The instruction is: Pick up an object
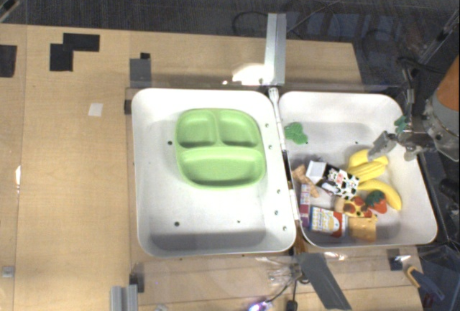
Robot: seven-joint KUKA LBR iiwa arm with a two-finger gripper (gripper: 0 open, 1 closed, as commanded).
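Broadly, the wooden surface (65, 180) carried two white bins, the left bin (154, 223) holding a green divided plate (219, 146). Right of that plate, the right bin (338, 126) held bananas (371, 169), small packets (325, 218) and a green scrap (295, 133). Above the bananas hung the tool (394, 138), its opening impossible to tell.
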